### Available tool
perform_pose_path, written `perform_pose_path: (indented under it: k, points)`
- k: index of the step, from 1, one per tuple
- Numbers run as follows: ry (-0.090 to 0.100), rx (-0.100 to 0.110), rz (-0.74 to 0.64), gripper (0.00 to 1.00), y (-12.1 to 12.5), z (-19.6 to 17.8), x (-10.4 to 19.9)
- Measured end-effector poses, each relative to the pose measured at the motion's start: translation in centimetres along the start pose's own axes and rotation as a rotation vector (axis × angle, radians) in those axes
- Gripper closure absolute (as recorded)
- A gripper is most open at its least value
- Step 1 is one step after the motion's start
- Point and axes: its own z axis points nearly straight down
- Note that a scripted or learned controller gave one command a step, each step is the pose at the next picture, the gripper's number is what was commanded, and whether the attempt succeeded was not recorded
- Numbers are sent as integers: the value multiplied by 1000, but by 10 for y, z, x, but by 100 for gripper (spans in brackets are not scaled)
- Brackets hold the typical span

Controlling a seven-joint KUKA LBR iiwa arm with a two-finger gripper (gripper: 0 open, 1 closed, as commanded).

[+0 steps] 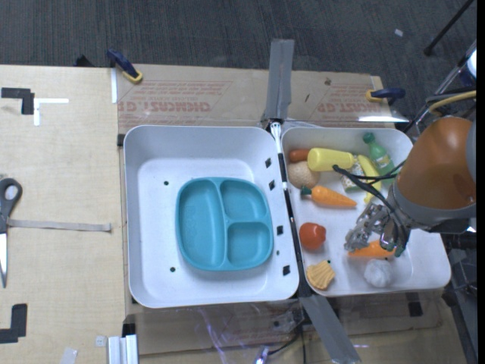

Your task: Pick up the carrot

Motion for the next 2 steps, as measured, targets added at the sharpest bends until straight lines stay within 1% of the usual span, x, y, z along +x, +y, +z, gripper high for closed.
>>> perform_pose_path:
  k: [1,2]
  points:
    - [-5,-1,-3,100,1,-10,-2]
    - [-5,-1,-2,0,1,-10,-2]
